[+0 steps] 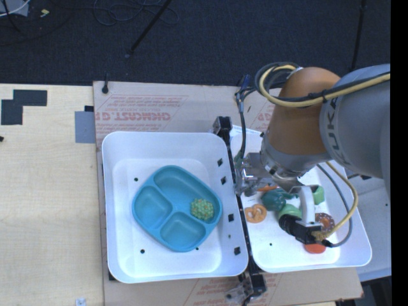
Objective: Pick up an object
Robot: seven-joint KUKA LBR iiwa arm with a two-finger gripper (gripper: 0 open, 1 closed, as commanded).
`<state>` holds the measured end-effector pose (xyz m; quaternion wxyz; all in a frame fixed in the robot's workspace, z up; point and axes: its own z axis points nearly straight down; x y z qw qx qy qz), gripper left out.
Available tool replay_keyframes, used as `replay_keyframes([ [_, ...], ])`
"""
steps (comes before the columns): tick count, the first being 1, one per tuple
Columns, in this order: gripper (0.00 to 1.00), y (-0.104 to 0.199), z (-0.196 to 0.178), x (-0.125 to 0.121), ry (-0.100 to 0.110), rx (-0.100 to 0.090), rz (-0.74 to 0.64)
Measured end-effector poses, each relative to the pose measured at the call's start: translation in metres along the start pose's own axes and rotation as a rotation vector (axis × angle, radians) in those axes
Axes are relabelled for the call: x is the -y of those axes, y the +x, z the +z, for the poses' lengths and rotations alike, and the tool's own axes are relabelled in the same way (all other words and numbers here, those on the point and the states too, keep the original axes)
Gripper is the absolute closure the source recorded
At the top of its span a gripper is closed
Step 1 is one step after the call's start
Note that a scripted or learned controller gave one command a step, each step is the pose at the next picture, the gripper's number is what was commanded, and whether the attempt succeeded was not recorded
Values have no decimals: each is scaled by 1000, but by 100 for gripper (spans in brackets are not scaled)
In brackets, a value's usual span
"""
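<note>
My gripper [250, 185] hangs low over the left part of the right bin [357, 250], under the bulky grey and orange wrist. Just below it lie an orange pretzel-shaped piece [255, 213] and a teal object [275, 200], the teal one partly covered by the arm. Further right in that bin sit a green piece [317, 195], a brown doughnut [324, 222] and a small red piece [315, 248]. I see nothing between the gripper's tips.
The left bin [121, 260] holds a blue divided plate [173, 208] with a green clump of food [203, 208] in one compartment. A raised divider wall [233, 196] separates the two bins, close to the gripper's left side.
</note>
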<state>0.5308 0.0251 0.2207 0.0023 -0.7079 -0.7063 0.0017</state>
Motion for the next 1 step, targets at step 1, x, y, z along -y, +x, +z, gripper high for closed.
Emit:
replay_keyframes([
  [1, 100, -6, 0, -4, -2, 1, -2],
])
